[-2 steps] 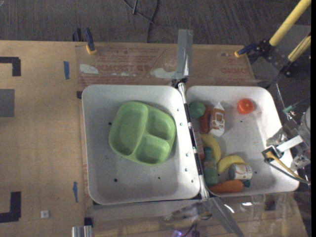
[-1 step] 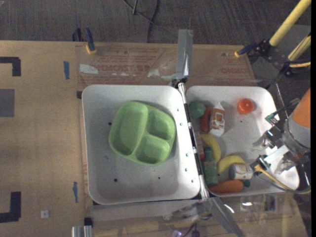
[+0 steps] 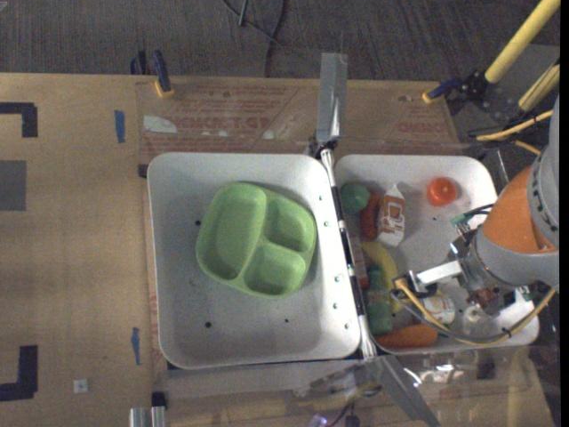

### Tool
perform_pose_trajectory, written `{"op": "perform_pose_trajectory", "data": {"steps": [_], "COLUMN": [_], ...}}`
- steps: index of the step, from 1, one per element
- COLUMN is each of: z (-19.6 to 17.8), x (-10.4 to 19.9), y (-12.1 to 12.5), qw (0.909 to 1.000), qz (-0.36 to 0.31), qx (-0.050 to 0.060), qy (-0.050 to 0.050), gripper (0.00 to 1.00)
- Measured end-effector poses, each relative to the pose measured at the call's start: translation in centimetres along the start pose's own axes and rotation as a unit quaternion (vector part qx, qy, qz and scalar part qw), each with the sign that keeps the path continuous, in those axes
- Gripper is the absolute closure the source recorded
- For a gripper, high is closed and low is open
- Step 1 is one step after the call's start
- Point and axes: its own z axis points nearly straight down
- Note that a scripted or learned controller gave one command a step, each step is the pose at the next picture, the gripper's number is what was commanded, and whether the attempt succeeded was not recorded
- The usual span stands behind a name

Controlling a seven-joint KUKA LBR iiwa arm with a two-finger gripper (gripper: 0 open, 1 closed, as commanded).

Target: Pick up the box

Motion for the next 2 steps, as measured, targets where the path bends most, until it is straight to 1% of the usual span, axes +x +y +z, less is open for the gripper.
{"op": "perform_pose_trajectory", "data": {"steps": [1, 2], "z": [0.0, 0.2], "x": [-1.8, 0.1], "y": [6.9, 7.4], "qw": [0.9984, 0.9984], "qz": [0.056, -0.053], "qx": [0.011, 0.02], "qy": [0.003, -0.004], "gripper": [0.0, 0.0]}}
